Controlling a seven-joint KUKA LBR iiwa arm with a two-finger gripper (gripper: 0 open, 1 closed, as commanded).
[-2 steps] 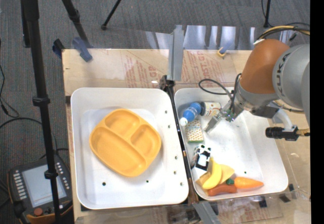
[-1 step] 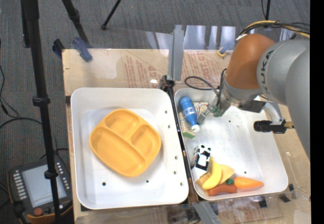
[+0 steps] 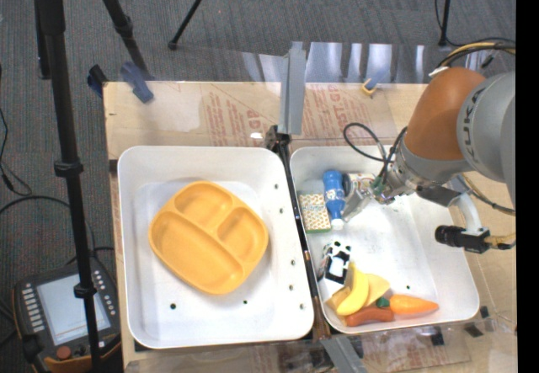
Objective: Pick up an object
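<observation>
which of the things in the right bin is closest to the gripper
The blue bottle, lying at the bin's upper left right beside the gripper. The patterned sponge sits just past it, and the banana and carrot lie far down near the front edge.

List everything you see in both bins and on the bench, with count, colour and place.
Divided plate: one, yellow-orange, left bin.
Bottle: one, blue with white, right bin, upper left.
Patterned packet: one, green and white, beside the bottle.
Black-and-white toy: one, right bin, left side.
Banana: one, yellow, right bin, lower left.
Carrot: one, orange, lower edge.
Arm: one, grey with orange band, from the right.
Pincer: one, by the bottle.
</observation>
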